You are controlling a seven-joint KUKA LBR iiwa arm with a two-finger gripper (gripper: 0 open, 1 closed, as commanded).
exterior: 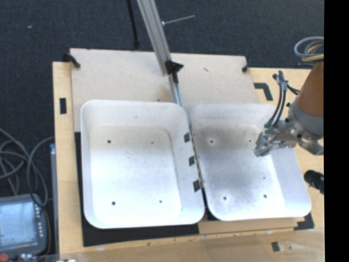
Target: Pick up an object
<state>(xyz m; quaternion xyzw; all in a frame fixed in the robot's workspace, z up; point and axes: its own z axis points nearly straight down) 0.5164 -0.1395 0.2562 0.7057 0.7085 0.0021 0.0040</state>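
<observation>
White plastic makes up both shallow bins on the pale wooden bench (62,162), and both are speckled with grey scuffing. The left bin (87,146) and the right bin (292,192) sit side by side, their inner rims touching along a seam marked by a few small dark clips. Each floor shows only dim smudges and a few small dark dots; no loose object to pick up can be made out in either bin.

Reaching in from the right, the grey arm with its orange band (313,94) hangs over the right bin's far right part. The claw (262,148) points down and leftward over that bin's floor, near its right wall. It is small and blurred here, so whether it is spread or closed I cannot tell, and nothing can be seen gripped in it. Green and dark cables (280,100) run along the wrist.

Behind the bins, a slanted aluminium post (154,29) rises from the bench at the seam. A screen device (19,225) and loose cables (16,157) lie on the dark floor at left.
</observation>
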